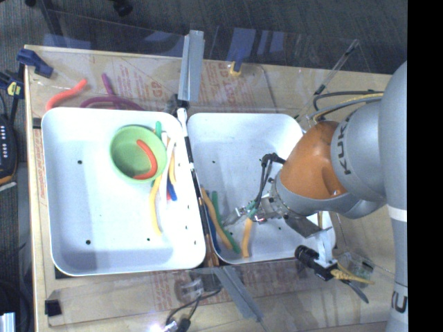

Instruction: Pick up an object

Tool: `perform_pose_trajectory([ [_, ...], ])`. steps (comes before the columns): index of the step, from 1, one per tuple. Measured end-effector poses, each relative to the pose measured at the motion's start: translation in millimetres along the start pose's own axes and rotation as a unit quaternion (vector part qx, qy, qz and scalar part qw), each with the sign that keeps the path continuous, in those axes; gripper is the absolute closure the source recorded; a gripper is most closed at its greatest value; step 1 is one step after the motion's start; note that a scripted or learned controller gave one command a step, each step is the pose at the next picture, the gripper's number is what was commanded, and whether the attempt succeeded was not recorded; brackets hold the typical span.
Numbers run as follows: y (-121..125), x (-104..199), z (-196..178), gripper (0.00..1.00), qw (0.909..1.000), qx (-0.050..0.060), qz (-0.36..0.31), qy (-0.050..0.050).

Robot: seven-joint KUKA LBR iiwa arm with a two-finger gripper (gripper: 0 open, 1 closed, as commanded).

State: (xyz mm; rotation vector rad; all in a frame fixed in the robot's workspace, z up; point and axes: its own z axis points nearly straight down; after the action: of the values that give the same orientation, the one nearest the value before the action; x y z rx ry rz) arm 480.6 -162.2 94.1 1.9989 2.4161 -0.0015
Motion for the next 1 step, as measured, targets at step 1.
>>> perform_pose_trajectory([
  [1,0.1,-1.2,-9.6,1.00,1.0000,0.001,-0.003,-0.001],
])
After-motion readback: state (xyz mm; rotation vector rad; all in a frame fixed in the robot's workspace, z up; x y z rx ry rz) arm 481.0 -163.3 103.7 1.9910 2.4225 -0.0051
